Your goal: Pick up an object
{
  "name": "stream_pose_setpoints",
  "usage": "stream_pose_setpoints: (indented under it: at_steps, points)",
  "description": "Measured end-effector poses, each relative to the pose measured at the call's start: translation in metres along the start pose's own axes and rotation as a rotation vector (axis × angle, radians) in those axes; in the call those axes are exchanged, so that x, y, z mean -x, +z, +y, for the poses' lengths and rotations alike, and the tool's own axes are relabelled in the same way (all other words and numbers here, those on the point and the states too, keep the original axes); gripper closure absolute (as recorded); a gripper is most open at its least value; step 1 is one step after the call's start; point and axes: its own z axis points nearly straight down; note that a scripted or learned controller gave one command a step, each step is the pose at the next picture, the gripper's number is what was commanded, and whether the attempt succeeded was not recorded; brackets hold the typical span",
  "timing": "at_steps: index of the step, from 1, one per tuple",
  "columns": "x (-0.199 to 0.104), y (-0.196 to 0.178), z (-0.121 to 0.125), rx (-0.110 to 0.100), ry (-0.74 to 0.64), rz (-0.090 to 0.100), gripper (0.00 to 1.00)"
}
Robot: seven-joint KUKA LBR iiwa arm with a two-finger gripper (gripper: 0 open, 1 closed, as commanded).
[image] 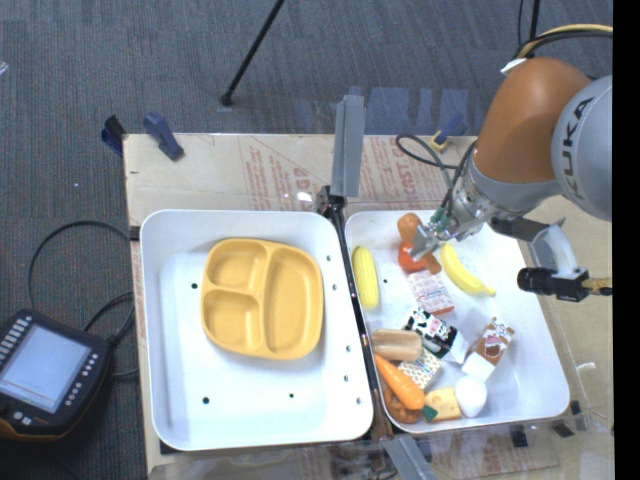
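My gripper [432, 236] hangs low over the back of the right bin [545, 368], right at an orange and red toy food piece [408, 243]. From here the gripper tip overlaps that piece's right side. A yellow banana [466, 271] lies just right of the gripper, and a yellow corn cob [366, 276] lies to the left by the bin wall. A pink packet [431, 293] sits just in front of the gripper.
The front of the right bin holds a cow-patterned carton [432, 331], a bread roll [397, 345], a carrot [400, 382], a cheese wedge [442, 403], a white egg [470, 396] and a brown carton [492, 343]. The left bin [170, 368] holds a yellow divided plate [263, 298].
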Motion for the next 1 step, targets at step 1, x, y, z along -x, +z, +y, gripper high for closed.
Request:
stream_pose_setpoints:
  at_steps: [1]
  points:
    - [-0.027,-0.0274,0.0204,-0.008,0.282,0.001,1.0]
